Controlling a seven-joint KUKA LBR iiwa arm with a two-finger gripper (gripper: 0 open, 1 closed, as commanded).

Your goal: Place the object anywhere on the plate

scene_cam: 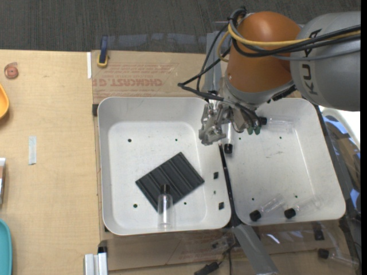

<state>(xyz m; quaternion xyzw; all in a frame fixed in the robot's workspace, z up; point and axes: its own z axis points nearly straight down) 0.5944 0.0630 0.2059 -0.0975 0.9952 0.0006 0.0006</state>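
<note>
The gripper (215, 132) hangs over the divide between the bins, nothing visibly between its fingers. The tube (164, 206) lies below-left of it, its end on the plate (170, 180). Clear, light, slick and likely to roll: grasp mid-barrel, across its width.

A single fixed camera looks down at a slant from above the bench (46, 125), both bins lying below the pincer (215, 132).
</note>
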